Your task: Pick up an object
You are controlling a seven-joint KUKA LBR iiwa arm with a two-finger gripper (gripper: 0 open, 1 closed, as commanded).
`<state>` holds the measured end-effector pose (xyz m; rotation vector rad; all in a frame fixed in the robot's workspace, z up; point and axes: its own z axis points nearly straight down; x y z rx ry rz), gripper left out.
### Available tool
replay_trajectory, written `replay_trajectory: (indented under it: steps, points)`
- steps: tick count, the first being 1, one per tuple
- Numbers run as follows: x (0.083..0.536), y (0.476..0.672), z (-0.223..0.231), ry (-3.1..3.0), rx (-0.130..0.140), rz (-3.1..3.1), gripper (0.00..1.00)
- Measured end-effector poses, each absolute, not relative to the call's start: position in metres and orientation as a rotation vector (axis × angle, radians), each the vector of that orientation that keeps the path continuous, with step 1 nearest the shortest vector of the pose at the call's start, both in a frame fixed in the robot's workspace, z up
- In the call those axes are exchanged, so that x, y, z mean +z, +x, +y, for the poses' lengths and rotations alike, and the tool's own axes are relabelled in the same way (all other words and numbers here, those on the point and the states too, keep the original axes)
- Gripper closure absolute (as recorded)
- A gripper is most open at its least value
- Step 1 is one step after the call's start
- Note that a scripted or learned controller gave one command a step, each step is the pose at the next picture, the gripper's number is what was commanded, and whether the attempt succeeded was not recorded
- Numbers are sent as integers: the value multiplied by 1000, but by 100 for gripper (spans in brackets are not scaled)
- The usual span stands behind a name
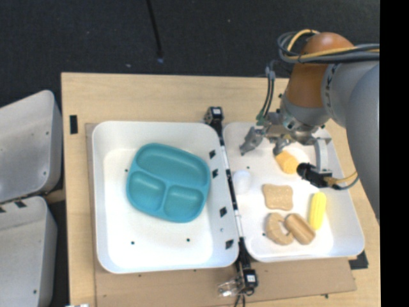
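My gripper (266,144) hangs over the back of the right bin (345,248), open, with only bare bin floor showing between its fingers. An orange-yellow toy food piece (287,162) lies just right of the right finger (281,148). Nearer the front lie a tan toast slice (278,197), a yellow corn cob (317,210), a brown bread roll (300,229) and a pale curved pastry (277,229).
The left bin (115,248) holds a teal divided plate (169,181). A ridge with black clips (230,190) separates the two bins. A black cable and fitting (316,174) hang off the wrist over the right bin. White chairs (25,146) stand at the left.
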<state>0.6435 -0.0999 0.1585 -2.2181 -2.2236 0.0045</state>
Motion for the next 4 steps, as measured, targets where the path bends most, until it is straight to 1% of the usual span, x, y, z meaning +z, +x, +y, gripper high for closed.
replay_trajectory:
  steps: [1, 2, 4]
  points:
    - [106, 643, -101, -2222, 4, -2222, 0]
    - [120, 644, -102, -2227, -1, -2221, 100]
    - [240, 636, -118, -2232, -6, -2220, 100]
